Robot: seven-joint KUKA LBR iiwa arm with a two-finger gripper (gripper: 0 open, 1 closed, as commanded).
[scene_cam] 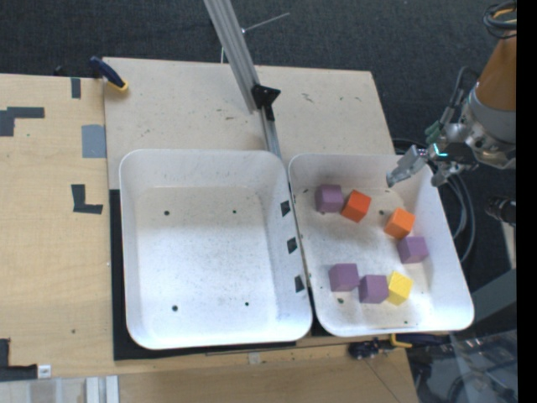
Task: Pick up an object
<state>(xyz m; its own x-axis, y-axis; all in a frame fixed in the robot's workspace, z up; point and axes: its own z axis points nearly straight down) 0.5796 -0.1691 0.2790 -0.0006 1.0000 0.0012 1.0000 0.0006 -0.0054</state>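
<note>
Camera view, claw (417,168) (high), cubes (356,206) below

White bins (134,183) hold 4 purple cubes (330,198), 2 orange cubes (357,206), 1 yellow cube (400,287).

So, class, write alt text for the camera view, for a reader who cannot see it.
A grey robot arm's gripper hovers at the far right rim of the right white bin, which holds four purple, two orange and one yellow block. The left bin sits beside it.

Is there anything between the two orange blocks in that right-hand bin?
No. In the camera view, bare white bin floor separates the orange block from the other orange block.
</note>
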